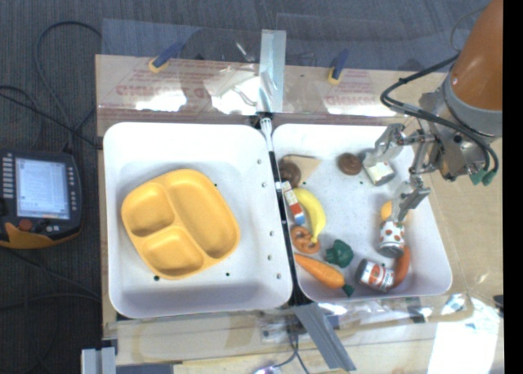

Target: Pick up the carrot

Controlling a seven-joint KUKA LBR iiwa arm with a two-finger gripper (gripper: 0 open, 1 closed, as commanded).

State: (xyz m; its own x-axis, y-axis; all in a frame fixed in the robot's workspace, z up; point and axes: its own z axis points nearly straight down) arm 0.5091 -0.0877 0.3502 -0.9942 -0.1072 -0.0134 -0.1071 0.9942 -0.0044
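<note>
The carrot (319,270), orange with a small green end at its right, lies flat near the front edge of the right bin (359,140), close to the divider. My gripper (399,175) hangs over the right half of that bin, well behind and to the right of the carrot. It is open: one finger (386,145) points toward the back and the other (411,198) toward the front. A small white block (379,173) lies just left of the gap, and I cannot tell whether it touches the fingers.
Around the carrot lie a banana (314,211), an orange ring (306,241), a green piece (337,251) and a can (376,275). A sausage (402,264) and a small cup (392,236) sit to the right. A yellow divided plate (180,222) fills the left bin (122,144).
</note>
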